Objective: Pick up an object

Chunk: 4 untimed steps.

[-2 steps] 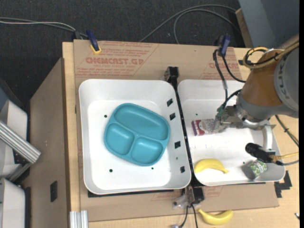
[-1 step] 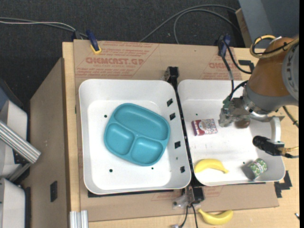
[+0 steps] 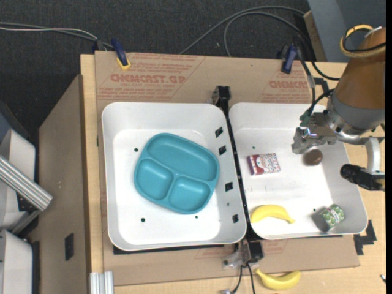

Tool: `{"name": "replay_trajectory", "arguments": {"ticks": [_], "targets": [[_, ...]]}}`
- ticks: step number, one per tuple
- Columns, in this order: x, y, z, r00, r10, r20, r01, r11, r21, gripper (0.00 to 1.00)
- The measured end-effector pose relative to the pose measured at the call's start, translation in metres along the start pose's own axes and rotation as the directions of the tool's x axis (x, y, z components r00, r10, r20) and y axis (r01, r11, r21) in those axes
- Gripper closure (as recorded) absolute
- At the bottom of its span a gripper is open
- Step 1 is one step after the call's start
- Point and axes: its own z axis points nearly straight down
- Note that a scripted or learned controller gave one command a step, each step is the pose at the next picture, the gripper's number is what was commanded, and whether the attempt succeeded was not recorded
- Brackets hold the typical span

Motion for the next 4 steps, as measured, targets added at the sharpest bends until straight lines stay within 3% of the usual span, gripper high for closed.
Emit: {"name": "replay_trajectory", "arguments": {"ticks": [1, 3, 4], "targets": [[0.002, -0.008, -0.053, 1.000, 0.000, 0.000, 0.000, 1.000, 0.000, 1.00], [0.108, 0.008, -0.051, 1.000, -0.005, -0.003, 0.005, 1.000, 0.005, 1.00], [0.160, 0.015, -0.029, 1.000, -0.004, -0.002, 0.004, 1.000, 0.011, 1.00]]}}
